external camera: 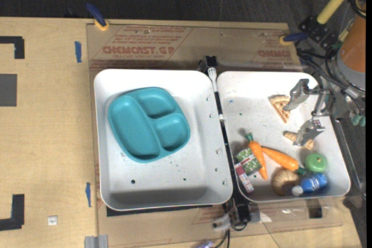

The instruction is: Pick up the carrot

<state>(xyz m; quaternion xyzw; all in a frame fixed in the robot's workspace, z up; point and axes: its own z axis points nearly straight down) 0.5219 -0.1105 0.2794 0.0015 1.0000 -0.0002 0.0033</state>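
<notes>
An orange carrot (pixel 279 157) lies at a slant in the lower part of the right bin (pixel 250 96). A thinner carrot (pixel 258 158) with a green top lies just left of it. My gripper (pixel 304 114) hangs over the right half of that bin, up and to the right of the carrots and apart from them. It is open: one finger sits near the bin's far right and the other lower down, beside a small beige piece (pixel 291 136). Nothing sits between the fingers.
Around the carrots lie a green packet (pixel 248 161), a green apple (pixel 315 162), a brown round item (pixel 283 180) and a blue bottle (pixel 311 184). A tan wedge (pixel 280 106) lies left of the gripper. The left bin (pixel 116 189) holds a teal divided plate (pixel 149 122).
</notes>
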